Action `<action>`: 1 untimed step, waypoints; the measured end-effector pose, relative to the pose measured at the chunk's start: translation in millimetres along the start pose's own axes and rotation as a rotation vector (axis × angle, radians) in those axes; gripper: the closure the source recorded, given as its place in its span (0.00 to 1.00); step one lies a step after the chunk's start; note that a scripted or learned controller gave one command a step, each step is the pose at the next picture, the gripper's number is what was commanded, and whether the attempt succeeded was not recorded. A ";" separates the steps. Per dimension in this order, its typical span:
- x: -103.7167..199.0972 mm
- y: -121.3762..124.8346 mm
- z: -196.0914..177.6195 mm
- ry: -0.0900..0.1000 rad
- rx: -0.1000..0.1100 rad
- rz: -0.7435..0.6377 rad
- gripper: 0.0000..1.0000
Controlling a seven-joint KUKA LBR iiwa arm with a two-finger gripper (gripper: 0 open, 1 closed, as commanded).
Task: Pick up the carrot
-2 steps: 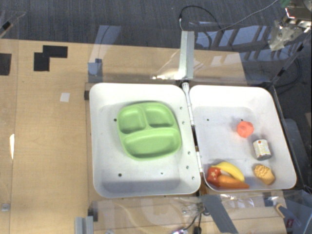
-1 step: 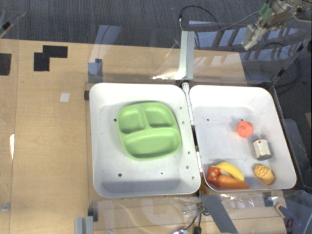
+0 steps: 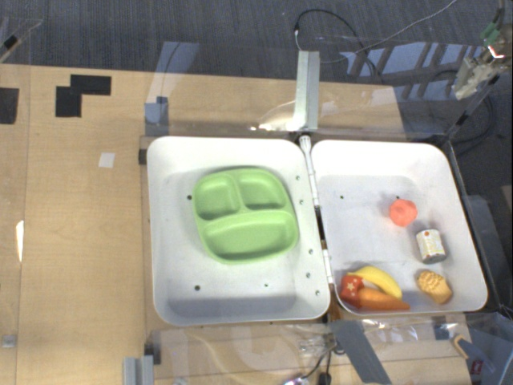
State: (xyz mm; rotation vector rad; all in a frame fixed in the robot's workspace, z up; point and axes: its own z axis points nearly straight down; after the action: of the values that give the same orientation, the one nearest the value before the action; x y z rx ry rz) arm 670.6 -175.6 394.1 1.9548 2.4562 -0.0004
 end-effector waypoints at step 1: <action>-28.6 -6.3 -39.7 0.000 -0.001 0.453 1.00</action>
State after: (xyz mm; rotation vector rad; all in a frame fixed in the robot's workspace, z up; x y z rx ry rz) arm 670.8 -204.8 433.8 2.4562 1.9537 0.0012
